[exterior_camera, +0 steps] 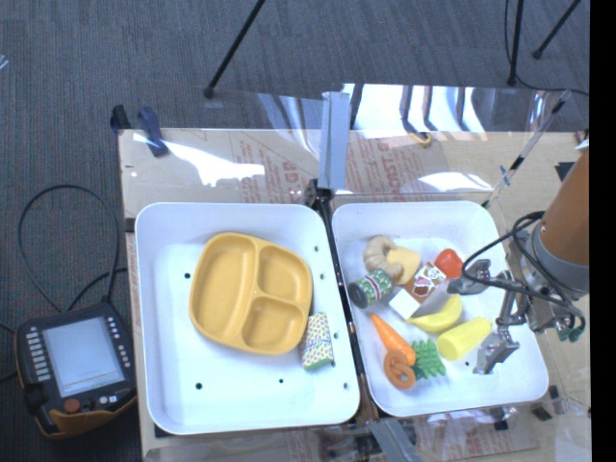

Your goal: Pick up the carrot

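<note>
The gripper (493, 352) hangs low over the right bin (481, 216), near its right wall; whether it is parted or closed I cannot tell. The carrot (394, 340) lies well to its left, its green top (428, 359) touching a yellow piece (463, 338). A descent here would likely catch that piece or a neighbour instead.

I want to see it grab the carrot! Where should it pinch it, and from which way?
Probably the middle of the carrot's orange body, coming straight down from above. It lies flat and slanted in the right bin, so the jaws should close across its narrow width. Its green leafy end and the pretzel crowd the lower part, so gripping higher up looks safer. The end effector is off to its right.
</note>
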Available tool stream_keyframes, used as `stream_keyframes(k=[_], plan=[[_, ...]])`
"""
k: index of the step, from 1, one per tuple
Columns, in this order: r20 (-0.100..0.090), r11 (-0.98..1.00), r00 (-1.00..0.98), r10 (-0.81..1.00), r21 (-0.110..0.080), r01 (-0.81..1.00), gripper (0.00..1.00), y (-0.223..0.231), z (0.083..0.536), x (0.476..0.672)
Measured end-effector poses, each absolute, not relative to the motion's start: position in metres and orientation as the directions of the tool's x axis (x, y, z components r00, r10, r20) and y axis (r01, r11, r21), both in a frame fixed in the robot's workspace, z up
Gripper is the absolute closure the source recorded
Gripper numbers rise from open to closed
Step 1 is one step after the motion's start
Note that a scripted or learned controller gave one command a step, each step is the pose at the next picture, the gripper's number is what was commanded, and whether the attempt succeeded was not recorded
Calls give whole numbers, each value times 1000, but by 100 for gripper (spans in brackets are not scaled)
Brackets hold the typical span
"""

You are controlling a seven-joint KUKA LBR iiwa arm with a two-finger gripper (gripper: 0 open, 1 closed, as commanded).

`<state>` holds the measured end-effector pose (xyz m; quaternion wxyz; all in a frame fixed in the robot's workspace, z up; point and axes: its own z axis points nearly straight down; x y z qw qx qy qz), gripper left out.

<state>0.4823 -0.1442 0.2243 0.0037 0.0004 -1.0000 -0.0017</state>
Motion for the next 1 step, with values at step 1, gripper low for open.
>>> stream_keyframes(k=[1], plan=[[12,994,-994,105,3,105,0,-94,101,503]])
